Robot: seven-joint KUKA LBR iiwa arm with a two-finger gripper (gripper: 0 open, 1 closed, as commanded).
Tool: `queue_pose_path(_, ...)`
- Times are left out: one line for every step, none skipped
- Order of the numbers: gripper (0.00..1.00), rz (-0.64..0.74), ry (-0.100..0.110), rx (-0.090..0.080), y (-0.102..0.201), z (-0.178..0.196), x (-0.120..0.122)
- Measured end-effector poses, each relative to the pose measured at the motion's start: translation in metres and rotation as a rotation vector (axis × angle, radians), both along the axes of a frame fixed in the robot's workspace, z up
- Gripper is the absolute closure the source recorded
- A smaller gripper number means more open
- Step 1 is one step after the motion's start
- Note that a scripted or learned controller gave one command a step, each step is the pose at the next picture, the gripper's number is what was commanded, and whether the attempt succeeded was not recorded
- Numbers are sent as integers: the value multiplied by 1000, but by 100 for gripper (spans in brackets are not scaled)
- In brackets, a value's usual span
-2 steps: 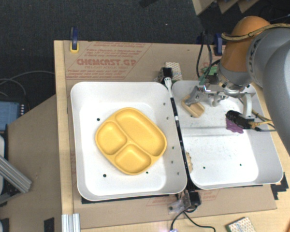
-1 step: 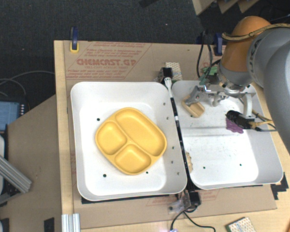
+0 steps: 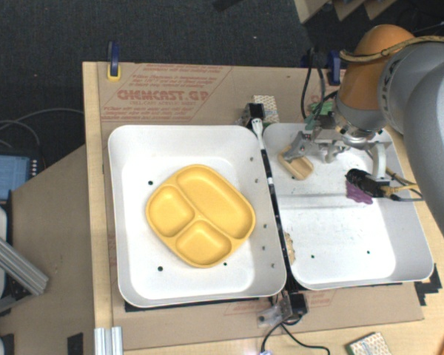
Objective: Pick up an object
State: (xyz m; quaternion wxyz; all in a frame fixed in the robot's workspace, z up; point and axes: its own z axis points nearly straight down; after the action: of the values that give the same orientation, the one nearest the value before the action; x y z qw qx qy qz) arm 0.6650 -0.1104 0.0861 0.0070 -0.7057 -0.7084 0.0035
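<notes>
My gripper (image 3: 309,154) hangs low over the far left corner of the right bin (image 3: 355,257), and its fingers look spread open. A tan block (image 3: 299,168) lies on the bin floor just below the left fingertip (image 3: 288,154), touching or nearly touching it, not between the fingers. A small purple object (image 3: 359,191) lies to the right of the gripper, near the bin's middle. A yellow divided plate (image 3: 200,214) with three compartments lies in the middle of the left bin (image 3: 133,161).
The grey arm with its orange band (image 3: 366,69) comes in from the upper right, over the right bin's far right corner. The bins' shared rim (image 3: 270,198) runs between the plate and the tan block. A cardboard sheet (image 3: 170,91) lies under both bins.
</notes>
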Motion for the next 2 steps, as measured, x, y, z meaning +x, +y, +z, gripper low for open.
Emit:
queue_pose_path(0, 0, -1, -1, 1, 0, 0)
queue_pose_path(0, -3, -15, -6, 17, 1, 3)
